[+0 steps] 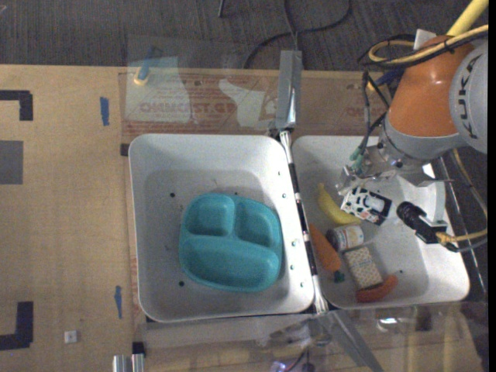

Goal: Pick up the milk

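Note:
The milk (365, 204) is a small white carton with black cow patches, lying on its side in the right bin (434, 273) near the middle. My gripper (362, 178) hangs directly over the carton's upper edge, coming down from the grey and orange arm (428, 103) at the upper right. Its tips sit very close to the carton, and I cannot make out any contact with it.
Beside the milk lie a yellow banana (332, 206), a small can (348, 237), an orange carrot (326, 252), a patterned box (363, 266) and a red sausage (377, 288). The left bin (155, 169) holds a teal divided plate (230, 241).

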`<state>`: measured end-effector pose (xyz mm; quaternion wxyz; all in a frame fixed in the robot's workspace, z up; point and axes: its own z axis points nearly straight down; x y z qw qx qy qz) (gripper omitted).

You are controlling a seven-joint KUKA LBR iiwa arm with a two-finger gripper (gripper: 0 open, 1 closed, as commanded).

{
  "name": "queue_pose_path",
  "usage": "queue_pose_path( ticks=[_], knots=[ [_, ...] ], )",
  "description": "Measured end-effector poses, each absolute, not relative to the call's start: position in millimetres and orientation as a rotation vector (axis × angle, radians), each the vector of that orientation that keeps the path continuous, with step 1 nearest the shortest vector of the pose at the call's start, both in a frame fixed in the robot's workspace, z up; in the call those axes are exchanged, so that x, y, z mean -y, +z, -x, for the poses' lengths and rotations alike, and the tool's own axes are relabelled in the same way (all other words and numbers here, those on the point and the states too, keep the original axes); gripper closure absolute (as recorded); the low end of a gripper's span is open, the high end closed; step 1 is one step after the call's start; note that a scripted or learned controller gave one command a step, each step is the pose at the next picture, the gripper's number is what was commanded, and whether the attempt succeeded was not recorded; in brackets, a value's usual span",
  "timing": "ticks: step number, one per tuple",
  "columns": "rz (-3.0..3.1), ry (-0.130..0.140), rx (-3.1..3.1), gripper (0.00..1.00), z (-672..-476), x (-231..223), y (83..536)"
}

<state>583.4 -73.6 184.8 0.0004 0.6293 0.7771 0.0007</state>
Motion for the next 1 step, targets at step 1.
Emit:
queue_pose_path(
  ticks=[1],
  knots=[
    [-1.980, 0.006, -2.433, 1.00, -584.3, 76.1, 195.4]
  ],
)
